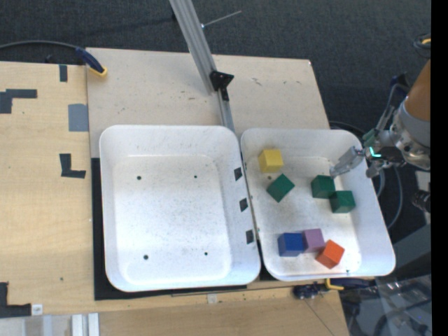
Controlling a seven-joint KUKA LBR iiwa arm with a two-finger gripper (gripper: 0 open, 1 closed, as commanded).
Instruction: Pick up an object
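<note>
1. Nearest us, along the near edge of the right shallow white plastic bin [364,257], we see three small blocks in a tight row: a blue cube [291,243], a pale purple cube [313,239] touching it, and an orange cube [330,253] tilted on a corner just beside the purple one.
2. In the middle of that bin sit three dark green cubes: one [281,187] alone toward the bin's left wall, and two [323,186] [342,201] close together toward its right wall.
3. Farther back, near the far left corner of the same bin, a yellow cube [270,160] stands apart from the rest.
4. The left shallow white plastic bin [112,208] lies alongside on the pale wooden worktop [161,82].
5. The pincer [348,161] reaches in over the right bin's far right corner, just beyond the pair of green cubes. We cannot tell whether it is open or closed, and we see nothing held in it.
6. We judge the step in hand to be the approach. The pair of green cubes is closest, but they crowd each other, so we would centre over one cube and turn the wrist so that the neighbour is not caught. The yellow cube looks the cleaner target, with free space all round.
</note>
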